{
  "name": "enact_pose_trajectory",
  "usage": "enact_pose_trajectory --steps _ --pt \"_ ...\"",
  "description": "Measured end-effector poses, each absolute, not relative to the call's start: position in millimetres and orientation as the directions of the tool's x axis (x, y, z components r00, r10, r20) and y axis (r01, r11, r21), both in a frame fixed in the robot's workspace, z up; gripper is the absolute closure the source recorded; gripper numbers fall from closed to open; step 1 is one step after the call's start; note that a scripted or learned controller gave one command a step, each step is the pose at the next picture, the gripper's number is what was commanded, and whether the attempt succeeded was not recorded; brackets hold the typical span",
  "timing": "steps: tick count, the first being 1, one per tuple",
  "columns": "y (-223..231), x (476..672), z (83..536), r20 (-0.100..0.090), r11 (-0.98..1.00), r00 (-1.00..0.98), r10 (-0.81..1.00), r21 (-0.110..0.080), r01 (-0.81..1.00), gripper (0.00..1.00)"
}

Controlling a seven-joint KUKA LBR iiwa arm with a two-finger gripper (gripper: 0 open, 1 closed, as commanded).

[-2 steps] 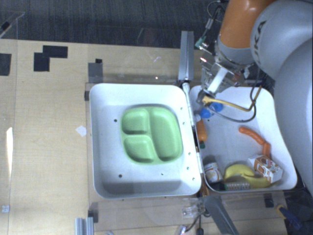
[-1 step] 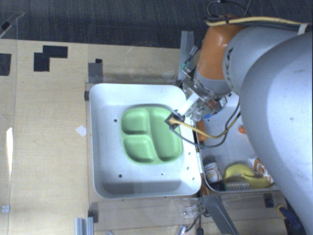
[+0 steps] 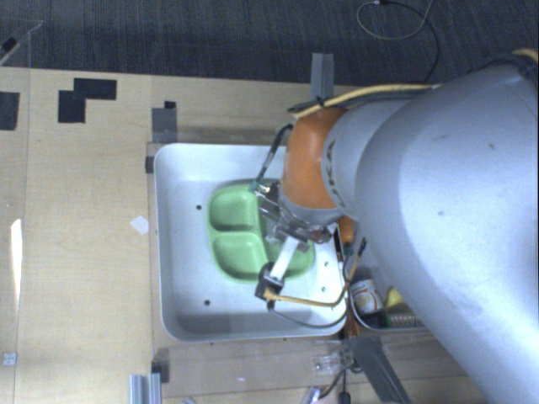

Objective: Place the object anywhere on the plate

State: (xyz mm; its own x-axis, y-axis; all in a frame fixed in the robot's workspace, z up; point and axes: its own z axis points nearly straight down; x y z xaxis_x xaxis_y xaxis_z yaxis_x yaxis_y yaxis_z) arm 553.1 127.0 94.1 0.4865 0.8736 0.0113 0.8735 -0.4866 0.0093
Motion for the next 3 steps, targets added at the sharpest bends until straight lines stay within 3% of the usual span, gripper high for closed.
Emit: enact_pose_trajectory --steps 1,2,3 --pt "138 591.0 145 0.001 -0.44 0.44 0.898 0.0 0.898 1.0" --pt "60 537.4 245 0.001 -0.347 0.347 0.938 0.001 0.938 1.0" --pt "-29 548.2 319 0.001 -0.284 0.284 0.959 0.003 0.959 1.0"
